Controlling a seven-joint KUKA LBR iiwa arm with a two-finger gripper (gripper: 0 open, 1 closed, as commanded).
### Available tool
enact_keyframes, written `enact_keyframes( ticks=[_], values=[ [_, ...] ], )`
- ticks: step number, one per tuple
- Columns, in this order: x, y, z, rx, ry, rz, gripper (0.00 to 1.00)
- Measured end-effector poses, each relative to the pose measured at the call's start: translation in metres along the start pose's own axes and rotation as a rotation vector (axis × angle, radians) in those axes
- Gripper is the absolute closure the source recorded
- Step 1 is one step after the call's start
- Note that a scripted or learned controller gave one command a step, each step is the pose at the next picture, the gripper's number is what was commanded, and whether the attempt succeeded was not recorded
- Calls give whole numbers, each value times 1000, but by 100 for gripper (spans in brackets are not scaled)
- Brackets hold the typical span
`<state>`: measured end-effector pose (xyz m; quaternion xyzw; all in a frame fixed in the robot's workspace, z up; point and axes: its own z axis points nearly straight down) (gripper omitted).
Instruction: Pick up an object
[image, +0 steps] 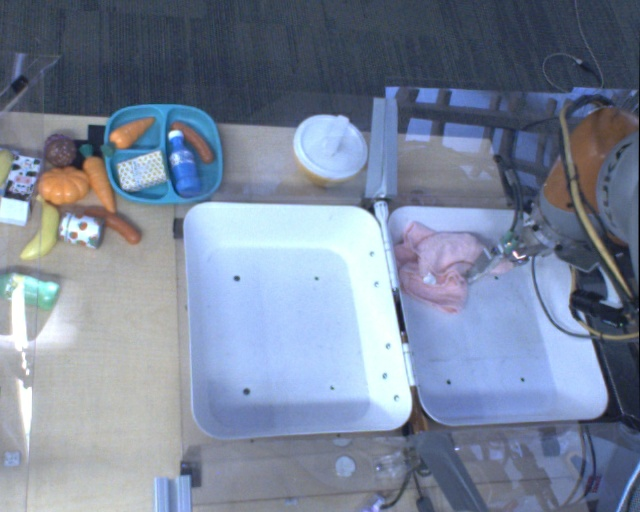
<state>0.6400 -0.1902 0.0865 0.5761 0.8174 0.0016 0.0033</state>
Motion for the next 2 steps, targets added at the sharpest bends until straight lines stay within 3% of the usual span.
enact_keyframes(
  ticks=[1,2],
  values=[
    [24,38,0,12,-3,-18,0],
    [-16,25,0,14,21,-5,0]
  ],
)
